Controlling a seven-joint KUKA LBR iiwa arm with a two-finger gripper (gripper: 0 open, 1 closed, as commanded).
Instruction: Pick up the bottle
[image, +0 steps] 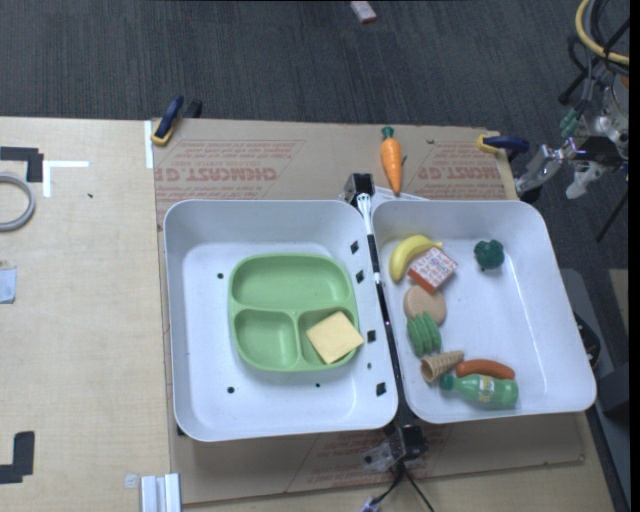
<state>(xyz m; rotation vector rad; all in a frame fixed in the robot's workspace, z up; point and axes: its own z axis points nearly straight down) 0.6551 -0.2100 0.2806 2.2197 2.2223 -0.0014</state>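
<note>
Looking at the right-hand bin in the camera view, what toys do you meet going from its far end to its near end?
Banana → red carton → round cookie → green pickle → ice cream cone → bottle.

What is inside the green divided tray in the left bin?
A yellow cheese-like slab lies in the green tray, across its lower right compartment. The tray floor beneath the slab is covered.
</note>
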